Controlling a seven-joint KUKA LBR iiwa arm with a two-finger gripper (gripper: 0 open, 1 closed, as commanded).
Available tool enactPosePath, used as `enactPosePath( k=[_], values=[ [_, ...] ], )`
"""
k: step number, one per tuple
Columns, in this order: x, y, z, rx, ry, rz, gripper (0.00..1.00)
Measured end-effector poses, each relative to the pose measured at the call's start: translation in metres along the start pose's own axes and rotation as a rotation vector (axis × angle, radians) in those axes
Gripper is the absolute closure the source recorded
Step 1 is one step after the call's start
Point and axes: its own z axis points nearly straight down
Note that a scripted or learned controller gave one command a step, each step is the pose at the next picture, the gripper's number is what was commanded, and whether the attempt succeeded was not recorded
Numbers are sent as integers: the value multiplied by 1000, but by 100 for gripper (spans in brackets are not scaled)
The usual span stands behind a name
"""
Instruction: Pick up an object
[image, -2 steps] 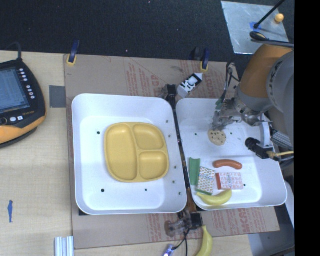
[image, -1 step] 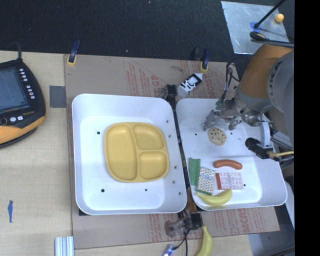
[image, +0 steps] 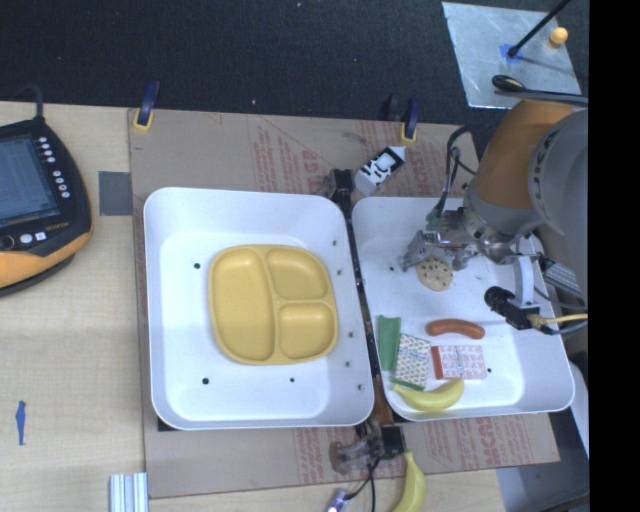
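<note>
My gripper (image: 436, 256) hangs over the upper middle of the right bin (image: 540, 385), reaching in from the right. A round tan cookie (image: 434, 274) sits directly under its fingertips, touching or nearly touching them. Lower in the same bin lie a red sausage (image: 455, 328), a yellow banana (image: 432, 397), a green-and-white packet (image: 410, 359), a dark green strip (image: 387, 333) and a red-and-white packet (image: 461, 361). The arm's grey body and orange band (image: 520, 150) cover the bin's upper right.
The left bin (image: 180, 390) holds a yellow divided plate (image: 272, 302). A teach pendant (image: 35, 195) lies at the far left on the bench. A second banana (image: 410, 485) lies below the bins. Clamps (image: 146, 105) hold the cardboard underlay.
</note>
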Motion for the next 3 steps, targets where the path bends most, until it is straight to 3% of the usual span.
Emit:
enactPosePath(
  k=[1, 2, 3],
  values=[
    [13, -7, -8, 1, 0, -2, 0],
    [-8, 23, -34, -4, 2, 0, 0],
    [-4, -15, -20, 0, 0, -1, 0]
  ],
)
